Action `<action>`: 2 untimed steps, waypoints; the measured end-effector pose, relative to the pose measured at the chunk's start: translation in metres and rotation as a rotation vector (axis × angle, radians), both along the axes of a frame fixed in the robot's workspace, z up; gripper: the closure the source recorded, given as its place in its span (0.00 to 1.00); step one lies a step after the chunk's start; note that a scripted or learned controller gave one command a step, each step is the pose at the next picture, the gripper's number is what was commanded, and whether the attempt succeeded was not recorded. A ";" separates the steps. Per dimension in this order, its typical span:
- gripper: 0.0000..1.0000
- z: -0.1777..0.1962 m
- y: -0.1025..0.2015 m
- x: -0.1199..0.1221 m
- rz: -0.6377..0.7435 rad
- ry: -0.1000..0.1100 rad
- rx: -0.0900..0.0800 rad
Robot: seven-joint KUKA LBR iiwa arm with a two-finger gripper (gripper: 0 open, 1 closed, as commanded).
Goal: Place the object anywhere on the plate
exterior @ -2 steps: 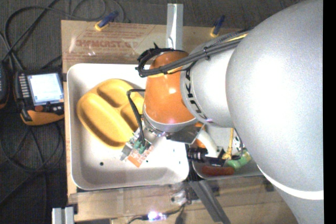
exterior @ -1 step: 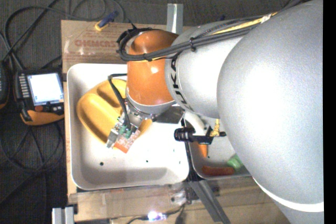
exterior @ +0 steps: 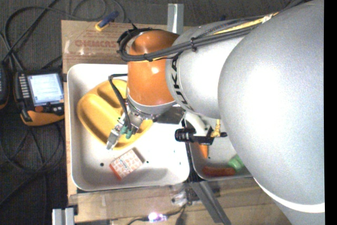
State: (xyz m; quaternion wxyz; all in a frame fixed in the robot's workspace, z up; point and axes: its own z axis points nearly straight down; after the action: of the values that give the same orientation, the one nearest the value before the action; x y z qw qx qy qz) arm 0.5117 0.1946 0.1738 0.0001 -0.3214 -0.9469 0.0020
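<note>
1 small red-and-white box [exterior: 126, 163] to deal with, flat on the floor of the left bin [exterior: 73, 166], close to the near wall and well clear of any rim. Not on the plate yet: just beside its near edge, apart from it.

Next back, the tool [exterior: 115, 138], tilted down and to the left, tip over the near rim of the yellow plate [exterior: 97, 108]. Nothing seen gripped in it. Open or closed: cannot tell from this angle.

Judged from this, pick not yet made, so grasp first, placement second. To do it well:

- Bring the tool back toward the near wall until centred over the box, not over the plate rim.
- Square the wrist to the box's sides; a cardboard-looking box turned at a slant likely skids or twists out of a skewed pinch.
- Come straight down, stopping short of the bin floor.
- Lift high enough to clear the plate's raised rim before moving across.
- Release low over the plate's middle, where the broad hollow should keep the box from sliding off.

Farther back, the orange band [exterior: 150, 74] and grey arm [exterior: 263, 108] hide much of the plate's right side; favour the open left half.
</note>
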 end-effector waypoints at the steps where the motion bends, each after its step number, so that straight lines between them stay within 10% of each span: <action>1: 1.00 0.008 0.000 0.000 0.000 0.001 -0.002; 2: 1.00 0.041 0.036 0.013 -0.049 -0.001 0.000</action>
State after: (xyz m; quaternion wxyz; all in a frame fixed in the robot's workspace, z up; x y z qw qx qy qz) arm 0.5249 0.2310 0.2143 -0.0005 -0.3444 -0.9388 0.0017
